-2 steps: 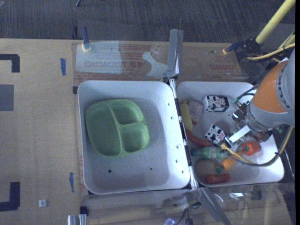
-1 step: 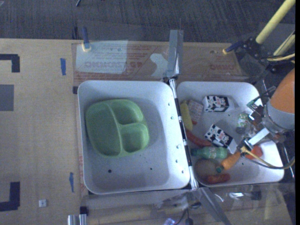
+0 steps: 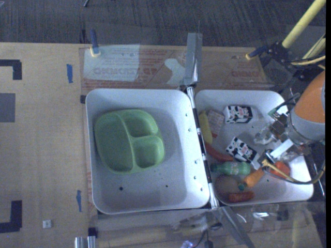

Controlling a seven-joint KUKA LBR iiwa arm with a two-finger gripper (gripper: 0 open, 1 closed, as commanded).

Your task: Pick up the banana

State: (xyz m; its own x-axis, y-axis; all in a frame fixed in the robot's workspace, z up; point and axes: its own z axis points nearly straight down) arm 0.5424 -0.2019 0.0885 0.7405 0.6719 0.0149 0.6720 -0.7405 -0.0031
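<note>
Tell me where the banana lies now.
The banana lies in the right bin, along its left wall, just left of a small card and above a green bottle.

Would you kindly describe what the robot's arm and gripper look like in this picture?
The arm is rounded and grey with a broad orange band above the wrist. Below it the gripper is a cluster of pale metallic parts, with thin dark cables looping around it.
</note>
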